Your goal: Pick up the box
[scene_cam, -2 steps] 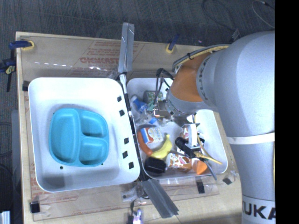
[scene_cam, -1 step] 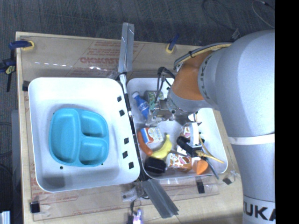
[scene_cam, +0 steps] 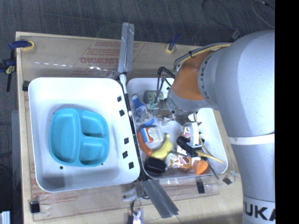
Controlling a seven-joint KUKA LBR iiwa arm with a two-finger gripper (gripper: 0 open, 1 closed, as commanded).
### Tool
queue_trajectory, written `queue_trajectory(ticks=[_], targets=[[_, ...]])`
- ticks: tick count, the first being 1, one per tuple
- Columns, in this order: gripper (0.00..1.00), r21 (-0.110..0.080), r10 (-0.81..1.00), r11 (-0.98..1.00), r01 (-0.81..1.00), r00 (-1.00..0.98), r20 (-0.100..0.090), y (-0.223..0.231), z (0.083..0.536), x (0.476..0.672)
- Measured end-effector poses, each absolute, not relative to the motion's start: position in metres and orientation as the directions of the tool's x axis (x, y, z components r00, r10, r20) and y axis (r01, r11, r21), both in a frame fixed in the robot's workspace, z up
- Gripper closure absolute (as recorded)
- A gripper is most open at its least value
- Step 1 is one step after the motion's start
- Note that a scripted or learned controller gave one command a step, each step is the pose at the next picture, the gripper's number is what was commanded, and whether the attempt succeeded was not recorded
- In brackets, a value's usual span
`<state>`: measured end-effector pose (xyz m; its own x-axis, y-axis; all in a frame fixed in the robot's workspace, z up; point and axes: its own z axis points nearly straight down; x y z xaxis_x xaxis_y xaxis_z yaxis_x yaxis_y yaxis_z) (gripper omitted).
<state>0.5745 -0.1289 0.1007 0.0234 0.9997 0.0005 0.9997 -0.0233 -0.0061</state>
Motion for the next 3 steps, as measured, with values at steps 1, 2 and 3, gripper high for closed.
queue_trajectory(ticks=[1,2,3], targets=[[0.0,-0.004,0.993,-0.114,0.993,0.114,0.0,-0.175,0.091,0.638],[0.0,-0.008,0.949,-0.316,0.949,0.316,0.0,-0.124,0.091,0.549],[1.0,-0.011,0.949,-0.314,0.949,0.314,-0.001,-0.124,0.1,0.549]])
